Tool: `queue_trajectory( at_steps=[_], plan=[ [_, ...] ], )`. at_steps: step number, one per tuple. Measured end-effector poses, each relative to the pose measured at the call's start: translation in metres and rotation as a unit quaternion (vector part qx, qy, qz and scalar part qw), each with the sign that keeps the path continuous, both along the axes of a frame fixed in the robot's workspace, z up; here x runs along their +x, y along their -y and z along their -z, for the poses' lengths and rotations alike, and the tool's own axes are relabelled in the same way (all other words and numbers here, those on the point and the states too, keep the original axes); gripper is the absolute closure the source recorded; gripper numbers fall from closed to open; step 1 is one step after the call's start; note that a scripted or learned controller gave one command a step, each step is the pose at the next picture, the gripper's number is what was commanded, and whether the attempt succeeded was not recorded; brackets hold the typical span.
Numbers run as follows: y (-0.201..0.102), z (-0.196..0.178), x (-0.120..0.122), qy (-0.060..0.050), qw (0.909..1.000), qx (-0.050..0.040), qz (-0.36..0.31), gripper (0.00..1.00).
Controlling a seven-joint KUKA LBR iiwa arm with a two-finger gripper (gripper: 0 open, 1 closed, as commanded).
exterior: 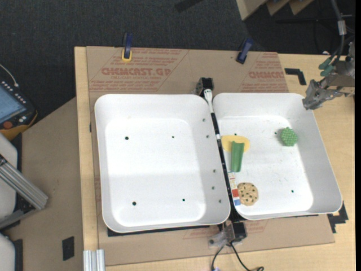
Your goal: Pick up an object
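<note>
**Three small objects in the right bin, gripper off to the side**

Two shallow white plastic bins sat side by side on a sheet of brown cardboard printed with red lettering. The left bin showed four small dark dots on its floor. The right bin held three objects, all apart from the gripper.

One green rectangular block lay lengthwise near the bin's left wall, overlapping one yellow flat piece beneath its upper end. One round tan cookie-like disc with dark spots rested lower down, near the bin's front left corner, just beside a small red and white strip at the wall. One green bumpy ball lay alone toward the upper right of the bin floor, well apart from the other two.

Two clamps held the cardboard's far edge: one blue and yellow clamp on the left and one blue clamp on the right.

The grey metal gripper hung over the right bin's far right corner, outside the rim. Whether it was open or closed could not be told at that angle and size; nothing was visibly held in it.
</note>
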State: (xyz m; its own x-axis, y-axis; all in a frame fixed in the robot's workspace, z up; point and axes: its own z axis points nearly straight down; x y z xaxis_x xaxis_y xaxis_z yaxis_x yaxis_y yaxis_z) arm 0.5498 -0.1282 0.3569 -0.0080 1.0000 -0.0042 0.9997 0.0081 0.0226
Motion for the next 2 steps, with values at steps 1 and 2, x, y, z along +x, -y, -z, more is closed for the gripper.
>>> queue_trajectory(
  at_steps=[1,2],
  plan=[
    [0.002,-0.027,-0.073,-0.011,0.9999,0.0023,0.005,1.00],
    [0.028,0.059,-0.072,-0.016,0.9999,0.0027,0.006,1.00]
  ],
)
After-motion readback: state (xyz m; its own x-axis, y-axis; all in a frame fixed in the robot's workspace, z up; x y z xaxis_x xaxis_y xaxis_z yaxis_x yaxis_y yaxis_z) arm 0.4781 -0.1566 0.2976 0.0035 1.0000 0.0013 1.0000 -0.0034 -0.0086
